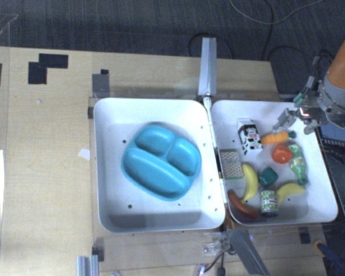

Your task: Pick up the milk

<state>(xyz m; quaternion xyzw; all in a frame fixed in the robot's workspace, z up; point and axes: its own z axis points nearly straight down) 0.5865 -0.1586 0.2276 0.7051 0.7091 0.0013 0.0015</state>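
Bench (40, 171), pale wood, carrying two white bins side by side, a grey metal bar (208, 68) running up from the seam between them. Left bin (106, 211), frame centre: one blue divided plate (161, 160), three compartments, lying at a slant. Right bin (328, 203), right of frame: assorted toy groceries. Milk (250, 138), a small white carton with black cow patches, stands in the upper left part of this bin; its printing is too small to read. Just right of it, a carrot (274, 137), orange, lying crosswise. Below the carrot, a tomato (282, 154), red-orange, with a green wrapped item (297, 164) at its right. A grey speckled sponge (230, 164) lies below the milk against the bin's left wall. A banana (250, 181) lies beside the sponge; a teal block (268, 176) sits at its right; a second banana (290, 191) lies lower right. A can (268, 202) with a green label, text illegible, stands near the bottom wall, touching a dark red sausage (242, 206) at lower left. Gripper (295, 121), at the bin's upper right, just above the carrot's right end, well apart from the milk; fingers spread narrowly, nothing between them. The arm's orange band (344, 68) shows at the right edge. Black tape marks (46, 66) lie on the bench at upper left; a cable (259, 7) loops over dark carpet along the top.
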